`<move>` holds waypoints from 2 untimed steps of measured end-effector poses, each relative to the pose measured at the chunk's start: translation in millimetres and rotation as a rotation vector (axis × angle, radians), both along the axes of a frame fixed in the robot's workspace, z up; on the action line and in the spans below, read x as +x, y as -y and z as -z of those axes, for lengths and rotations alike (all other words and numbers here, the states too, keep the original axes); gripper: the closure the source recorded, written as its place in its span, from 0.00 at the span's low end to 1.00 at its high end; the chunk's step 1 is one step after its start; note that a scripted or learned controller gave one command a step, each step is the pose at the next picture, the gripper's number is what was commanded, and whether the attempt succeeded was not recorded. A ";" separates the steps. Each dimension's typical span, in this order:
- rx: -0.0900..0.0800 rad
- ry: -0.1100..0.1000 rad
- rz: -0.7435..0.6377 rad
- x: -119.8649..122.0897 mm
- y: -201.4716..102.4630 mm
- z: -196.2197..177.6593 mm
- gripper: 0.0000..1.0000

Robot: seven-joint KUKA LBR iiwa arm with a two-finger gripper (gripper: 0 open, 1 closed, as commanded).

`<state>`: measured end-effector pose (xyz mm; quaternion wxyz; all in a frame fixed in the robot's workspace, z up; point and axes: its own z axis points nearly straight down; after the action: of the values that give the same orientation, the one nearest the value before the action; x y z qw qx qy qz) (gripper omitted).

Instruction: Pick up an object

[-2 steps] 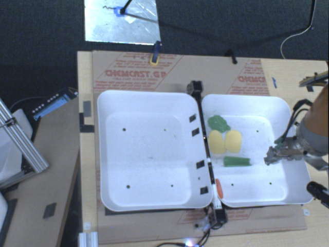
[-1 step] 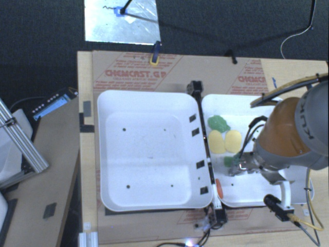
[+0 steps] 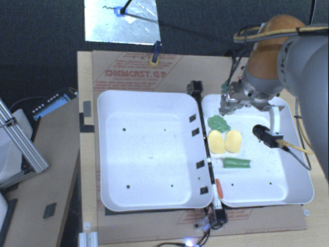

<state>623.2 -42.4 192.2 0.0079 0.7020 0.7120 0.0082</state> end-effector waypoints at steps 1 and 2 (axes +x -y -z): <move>0.004 -0.012 0.001 12.0 -80.7 -69.3 1.00; -0.003 -0.005 0.014 47.5 -35.0 -184.1 1.00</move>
<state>670.8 -7.5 376.2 0.0072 0.7070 0.7072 0.0053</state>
